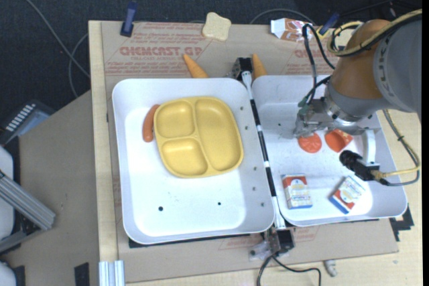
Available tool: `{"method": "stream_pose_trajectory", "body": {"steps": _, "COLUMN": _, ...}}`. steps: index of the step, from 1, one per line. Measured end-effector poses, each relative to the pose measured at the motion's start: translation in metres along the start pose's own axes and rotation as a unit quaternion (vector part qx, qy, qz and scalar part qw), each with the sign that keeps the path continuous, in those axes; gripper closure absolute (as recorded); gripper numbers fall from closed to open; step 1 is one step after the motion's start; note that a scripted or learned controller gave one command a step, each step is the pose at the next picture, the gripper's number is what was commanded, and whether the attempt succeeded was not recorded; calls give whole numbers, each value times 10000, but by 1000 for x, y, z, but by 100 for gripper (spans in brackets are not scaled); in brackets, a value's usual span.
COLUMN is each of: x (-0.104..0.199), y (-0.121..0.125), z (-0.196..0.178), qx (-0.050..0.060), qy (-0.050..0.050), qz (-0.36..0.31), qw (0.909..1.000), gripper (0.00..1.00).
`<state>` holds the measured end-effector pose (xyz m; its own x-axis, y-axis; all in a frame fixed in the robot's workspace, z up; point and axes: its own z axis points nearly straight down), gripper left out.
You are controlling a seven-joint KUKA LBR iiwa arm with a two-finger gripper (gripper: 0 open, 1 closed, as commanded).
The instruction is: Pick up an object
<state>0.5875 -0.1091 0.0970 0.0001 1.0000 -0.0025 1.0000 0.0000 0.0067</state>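
My gripper (pixel 310 126) reaches down into the right bin (pixel 281 97) from the right, directly above a flat red round piece (pixel 310 143). A second red piece (pixel 337 139) lies just to its right, partly under the wrist. Two small red-and-white cartons lie nearer the front of this bin: one upright-facing carton (pixel 297 191) and one tilted carton (pixel 348 193). Nothing shows between the fingers; they are hidden by the wrist body.
The left bin (pixel 134 164) holds a yellow divided plate (pixel 198 135) with a red sausage (pixel 149 122) beside it. Behind the bins lie a bread slice (pixel 216 26), an orange carrot (pixel 194 66) and a blue clip (pixel 128 19). Cables trail from the arm over the right bin's edge.
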Motion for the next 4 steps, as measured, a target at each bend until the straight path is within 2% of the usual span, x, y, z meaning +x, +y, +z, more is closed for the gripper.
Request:
{"method": "stream_pose_trajectory", "body": {"steps": 1, "x": 0, "y": 0, "z": 0, "qx": 3, "qy": 1, "qz": 0, "qw": 10000, "gripper": 0}}
{"method": "stream_pose_trajectory", "body": {"steps": 2, "x": -14, "y": -7, "z": 13, "qx": 39, "qy": 12, "qz": 4, "qw": 10000, "gripper": 0}}
{"method": "stream_pose_trajectory", "body": {"steps": 3, "x": -14, "y": -7, "z": 2, "qx": 27, "qy": 14, "qz": 2, "qw": 10000, "gripper": 100}}
{"method": "stream_pose_trajectory", "body": {"steps": 4, "x": 60, "y": 29, "z": -89, "qx": 15, "qy": 17, "qz": -12, "qw": 10000, "gripper": 100}}
